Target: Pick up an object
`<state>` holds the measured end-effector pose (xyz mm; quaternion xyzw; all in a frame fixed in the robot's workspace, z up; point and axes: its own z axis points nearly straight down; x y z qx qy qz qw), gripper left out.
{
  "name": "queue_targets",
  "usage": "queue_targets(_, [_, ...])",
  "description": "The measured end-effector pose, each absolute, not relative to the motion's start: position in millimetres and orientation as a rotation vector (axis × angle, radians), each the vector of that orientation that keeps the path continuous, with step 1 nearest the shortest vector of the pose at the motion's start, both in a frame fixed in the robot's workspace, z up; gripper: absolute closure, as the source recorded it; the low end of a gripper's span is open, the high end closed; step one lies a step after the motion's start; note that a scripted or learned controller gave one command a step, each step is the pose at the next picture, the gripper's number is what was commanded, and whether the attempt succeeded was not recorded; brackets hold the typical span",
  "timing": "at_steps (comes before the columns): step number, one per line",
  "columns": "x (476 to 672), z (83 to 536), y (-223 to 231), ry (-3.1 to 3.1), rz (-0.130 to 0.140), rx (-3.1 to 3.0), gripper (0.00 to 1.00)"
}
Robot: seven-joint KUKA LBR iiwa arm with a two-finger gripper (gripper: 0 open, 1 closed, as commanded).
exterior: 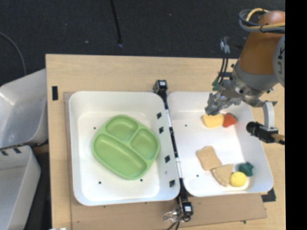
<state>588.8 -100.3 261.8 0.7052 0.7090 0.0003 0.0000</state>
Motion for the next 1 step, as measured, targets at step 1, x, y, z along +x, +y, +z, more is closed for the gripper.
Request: queue_targets(1, [578.3,249.3,-54.4,2.227,0.000,2.216,1.00])
